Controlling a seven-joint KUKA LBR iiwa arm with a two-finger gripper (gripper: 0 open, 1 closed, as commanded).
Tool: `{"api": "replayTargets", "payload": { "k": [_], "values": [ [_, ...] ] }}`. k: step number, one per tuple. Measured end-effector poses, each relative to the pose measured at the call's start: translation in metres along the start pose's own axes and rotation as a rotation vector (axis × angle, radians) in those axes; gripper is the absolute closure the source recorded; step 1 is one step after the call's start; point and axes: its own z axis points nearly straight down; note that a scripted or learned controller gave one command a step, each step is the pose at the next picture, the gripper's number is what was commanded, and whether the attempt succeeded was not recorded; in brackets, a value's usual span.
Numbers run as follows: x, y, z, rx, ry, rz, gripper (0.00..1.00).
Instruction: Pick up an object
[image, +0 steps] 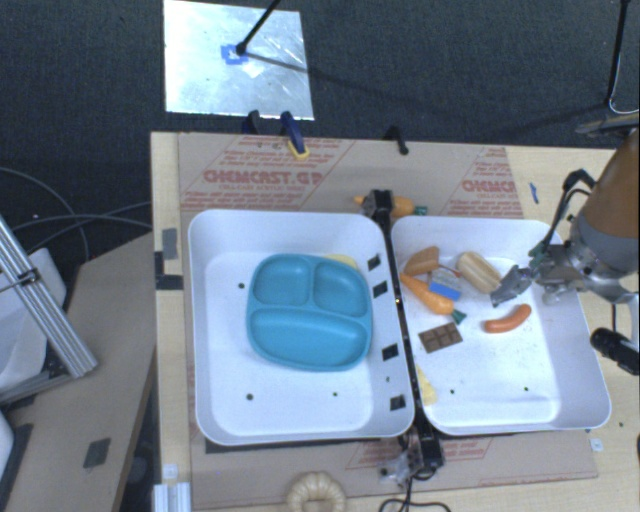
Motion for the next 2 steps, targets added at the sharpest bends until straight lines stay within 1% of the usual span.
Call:
{"api": "replayTargets", "payload": {
  "k": [1,2],
  "values": [
    [0.0,0.003,-0.007,-0.013,-0.003,-0.003,0.0],
    [0.0,0.003,0.056,-0.009,-0.002,-0.001,0.0]
  ]
}}
